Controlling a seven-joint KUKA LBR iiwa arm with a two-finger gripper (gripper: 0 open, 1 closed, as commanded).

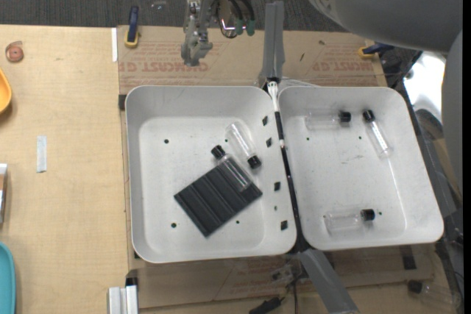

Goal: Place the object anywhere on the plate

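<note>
Lying in the left bin (147,232), a dark ribbed plate (217,197) touches two clear vials (240,147); three vials occupy the right bin (412,224). Gripper (196,48) hovers beyond, grip state indiscernible.

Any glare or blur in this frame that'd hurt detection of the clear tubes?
Camera view: lighting is even and shadows soft; the clear plastic tubes with black caps nearly vanish against the right shallow white bin, so caps are the main cue. A tube lying on the dark ribbed rectangular plate in the left shallow white bin reads better. Bright blown-out patch at right edge. The end effector looks slightly soft.
</note>
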